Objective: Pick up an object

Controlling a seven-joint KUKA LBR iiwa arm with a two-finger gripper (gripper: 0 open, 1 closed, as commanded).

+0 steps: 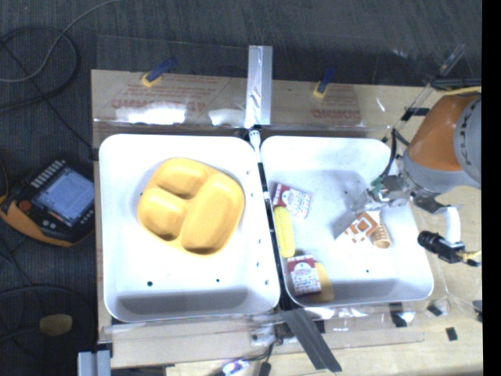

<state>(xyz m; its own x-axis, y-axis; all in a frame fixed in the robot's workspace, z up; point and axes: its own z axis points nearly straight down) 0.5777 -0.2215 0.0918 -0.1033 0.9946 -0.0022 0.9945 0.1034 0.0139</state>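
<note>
Fingers of the grey two-finger gripper (pixel 374 196) reach into the right white bin (pixel 329 159); whether they are apart or together, I cannot tell. Just below them lies an orange-and-white patterned paper cup (pixel 369 230) on its side, not visibly gripped.

We see the arm (pixel 450 143) cut off at the right, so most of its body lies out of frame. The pincer (pixel 374 197) is blurred, and we cannot tell how its tips stand. The print on the red and white packets (pixel 293 200) is too small for us to read. The handheld device (pixel 55 202) on the floor has a blurred screen.
</note>
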